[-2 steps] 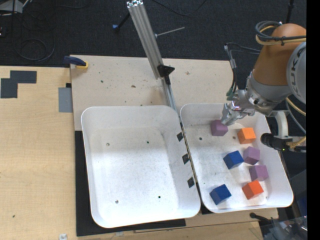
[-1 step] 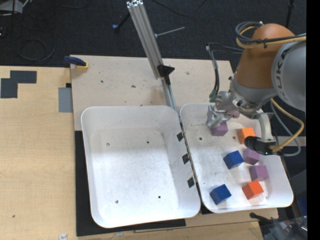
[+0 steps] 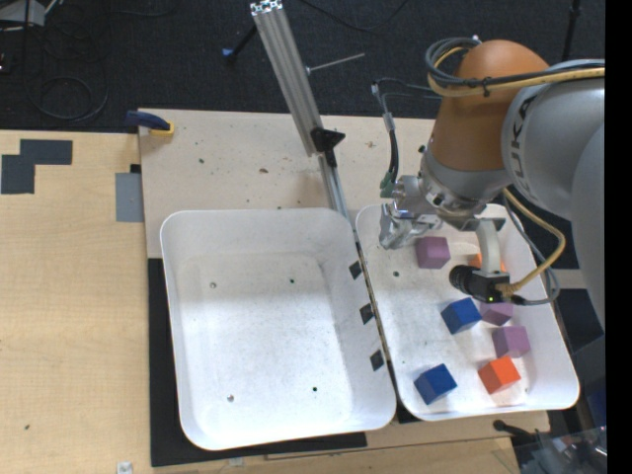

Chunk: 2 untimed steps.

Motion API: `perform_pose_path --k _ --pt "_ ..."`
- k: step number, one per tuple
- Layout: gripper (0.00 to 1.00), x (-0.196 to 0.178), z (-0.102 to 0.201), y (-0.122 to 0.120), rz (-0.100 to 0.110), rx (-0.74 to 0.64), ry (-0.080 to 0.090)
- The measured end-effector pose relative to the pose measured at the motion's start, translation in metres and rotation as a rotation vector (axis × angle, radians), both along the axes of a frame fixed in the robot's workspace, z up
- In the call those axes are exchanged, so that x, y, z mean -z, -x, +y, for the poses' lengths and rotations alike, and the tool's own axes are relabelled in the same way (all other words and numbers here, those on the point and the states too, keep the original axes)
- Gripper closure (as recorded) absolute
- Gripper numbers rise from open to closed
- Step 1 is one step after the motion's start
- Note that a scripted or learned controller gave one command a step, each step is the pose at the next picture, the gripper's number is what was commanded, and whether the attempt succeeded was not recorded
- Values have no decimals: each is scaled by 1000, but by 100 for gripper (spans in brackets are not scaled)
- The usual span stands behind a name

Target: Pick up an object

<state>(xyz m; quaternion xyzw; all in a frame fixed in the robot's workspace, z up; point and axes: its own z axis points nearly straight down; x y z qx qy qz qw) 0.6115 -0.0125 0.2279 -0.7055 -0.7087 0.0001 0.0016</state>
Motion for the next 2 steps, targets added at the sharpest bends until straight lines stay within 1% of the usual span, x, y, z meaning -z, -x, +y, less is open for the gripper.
perform_pose_path --k 1,2 --pt "100 4 45 12 3 0 0" --pt "100 -6 96 8 0 -1 0"
